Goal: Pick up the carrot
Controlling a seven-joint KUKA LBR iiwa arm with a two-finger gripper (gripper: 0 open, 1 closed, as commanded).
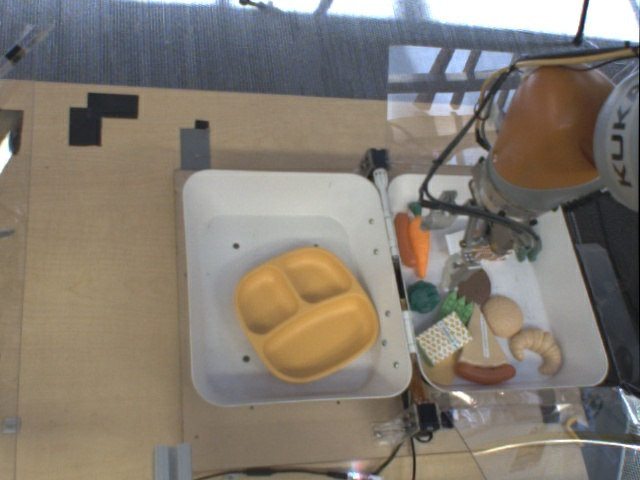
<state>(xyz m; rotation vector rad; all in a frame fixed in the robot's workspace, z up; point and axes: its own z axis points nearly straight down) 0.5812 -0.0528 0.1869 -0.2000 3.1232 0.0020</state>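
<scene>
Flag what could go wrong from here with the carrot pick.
1. The carrot lies against the right bin's left wall, so a finger may strike the wall rather than slide beside it.
2. The gripper sits to the carrot's right, nearer the brown piece and green item; closing here would likely catch the wrong thing or nothing.

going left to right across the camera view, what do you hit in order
yellow three-compartment plastic plate → orange toy carrot → gripper → round tan toy bun → pale toy croissant
</scene>
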